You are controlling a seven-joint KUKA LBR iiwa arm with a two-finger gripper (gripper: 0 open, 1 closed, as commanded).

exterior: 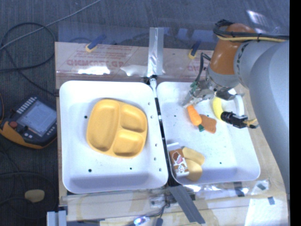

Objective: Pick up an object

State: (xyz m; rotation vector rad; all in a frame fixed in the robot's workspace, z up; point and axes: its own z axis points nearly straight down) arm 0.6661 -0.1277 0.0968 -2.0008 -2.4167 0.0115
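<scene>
My gripper [198, 93] hangs over the back of the right bin [235, 159], just above an orange carrot [193, 114] that lies below it. Nothing shows held in it. A brown flat piece [209, 124] lies right beside the carrot, with a small green bit at its left. A yellow banana-like thing [217, 106] lies to the right of the gripper, partly hidden by the robot's wrist. At the bin's front left corner lie tan bread-like pieces [194, 161] and a small brown carton [178, 160].
The left bin [70, 140] holds a yellow divided plate [117, 127]. The ridge between the bins [159, 121] runs just left of the carrot. The grey arm [268, 74] covers the right bin's far right side. A pendant [33, 119] lies on the floor at the left.
</scene>
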